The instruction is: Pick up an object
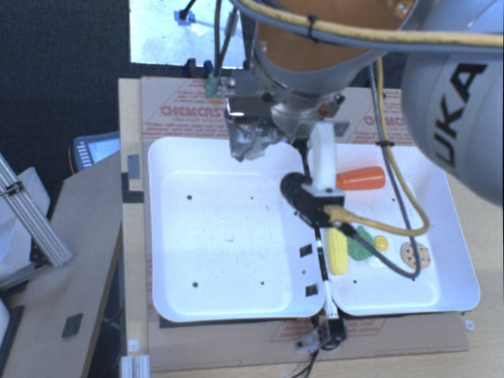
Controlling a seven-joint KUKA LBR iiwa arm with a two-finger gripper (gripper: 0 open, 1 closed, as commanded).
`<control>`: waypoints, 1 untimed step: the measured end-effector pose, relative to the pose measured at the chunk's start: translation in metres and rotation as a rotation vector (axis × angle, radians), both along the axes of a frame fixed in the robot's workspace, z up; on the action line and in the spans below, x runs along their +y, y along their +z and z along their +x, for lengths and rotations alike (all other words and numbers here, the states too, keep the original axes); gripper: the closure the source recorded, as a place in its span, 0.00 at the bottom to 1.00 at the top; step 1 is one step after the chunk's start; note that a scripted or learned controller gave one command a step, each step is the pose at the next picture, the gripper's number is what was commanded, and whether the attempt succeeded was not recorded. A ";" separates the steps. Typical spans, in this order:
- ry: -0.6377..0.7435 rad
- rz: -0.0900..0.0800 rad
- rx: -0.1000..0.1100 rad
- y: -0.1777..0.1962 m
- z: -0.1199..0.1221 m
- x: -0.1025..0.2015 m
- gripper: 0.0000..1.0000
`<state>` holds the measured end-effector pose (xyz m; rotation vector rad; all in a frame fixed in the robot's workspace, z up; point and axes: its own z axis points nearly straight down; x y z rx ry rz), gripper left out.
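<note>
Lying in right bin, orange carrot, yellow corn

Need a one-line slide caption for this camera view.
Arm's gripper above the left bin; carrot, corn and cookie in the right bin.

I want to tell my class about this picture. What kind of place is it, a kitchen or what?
Most likely a robot lab, not a kitchen. A big KUKA arm hangs over two white bins, and the carrot, corn cob and cookie look like toys for practising grabs.
</note>
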<state>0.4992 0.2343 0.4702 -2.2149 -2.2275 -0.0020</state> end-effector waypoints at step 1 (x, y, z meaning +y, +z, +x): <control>0.000 0.003 -0.008 0.069 0.019 0.000 1.00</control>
